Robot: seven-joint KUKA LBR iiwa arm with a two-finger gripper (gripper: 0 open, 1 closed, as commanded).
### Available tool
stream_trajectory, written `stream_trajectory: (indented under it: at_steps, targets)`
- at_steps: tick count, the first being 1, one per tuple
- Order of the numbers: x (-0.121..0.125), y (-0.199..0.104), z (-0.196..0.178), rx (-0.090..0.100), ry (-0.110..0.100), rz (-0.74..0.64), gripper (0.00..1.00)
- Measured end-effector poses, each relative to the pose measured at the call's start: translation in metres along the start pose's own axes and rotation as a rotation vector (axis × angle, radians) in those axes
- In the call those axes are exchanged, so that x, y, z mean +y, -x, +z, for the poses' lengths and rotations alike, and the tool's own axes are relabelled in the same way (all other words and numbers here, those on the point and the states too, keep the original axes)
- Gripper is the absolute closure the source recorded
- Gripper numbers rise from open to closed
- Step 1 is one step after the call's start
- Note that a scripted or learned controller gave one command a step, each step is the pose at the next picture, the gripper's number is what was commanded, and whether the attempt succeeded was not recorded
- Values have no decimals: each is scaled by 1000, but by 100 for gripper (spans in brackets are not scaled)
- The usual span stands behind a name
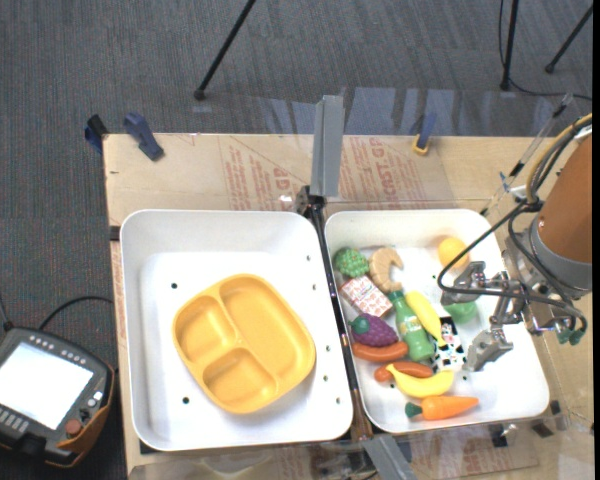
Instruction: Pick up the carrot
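One carrot (442, 407), a smooth orange plastic cone with a green stub at its left end, lies on its side near the front edge of the right bin (525, 400). Just above it rests one yellow banana (421, 379), curved and glossy, with a small red-orange piece (384, 374) touching its left tip. Further up stand or lie one green bottle (413, 328), one yellow corn-like stick (424, 314), one purple eggplant (373, 330) over an orange sausage shape (379, 350), one pink-and-white carton (365, 295), one knobbly green broccoli (351, 263), one tan croissant (387, 266) and one round yellow lemon (451, 251). A black-and-white patterned piece (447, 352) sits beside the bottle.

The gripper (488, 351) hangs over the right half of that bin, well apart from the carrot, its two metal fingers spread with nothing between them.

The left bin (140, 268), white and shallow, holds one yellow plate (243, 342) with three compartments, of matte plastic with rounded corners.
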State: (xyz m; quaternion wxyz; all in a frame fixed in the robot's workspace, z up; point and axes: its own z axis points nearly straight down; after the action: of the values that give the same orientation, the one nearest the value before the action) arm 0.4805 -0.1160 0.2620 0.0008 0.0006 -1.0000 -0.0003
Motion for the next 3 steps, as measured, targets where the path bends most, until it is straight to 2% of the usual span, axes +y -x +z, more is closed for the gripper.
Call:
stream_trajectory:
  at_steps: [1, 2, 3]
  targets:
    - [13, -2, 142, 13, 3, 123, 0]
    - [32, 1, 169, -20, -1, 262, 0]
    - [37, 0, 170, -16, 4, 479, 0]
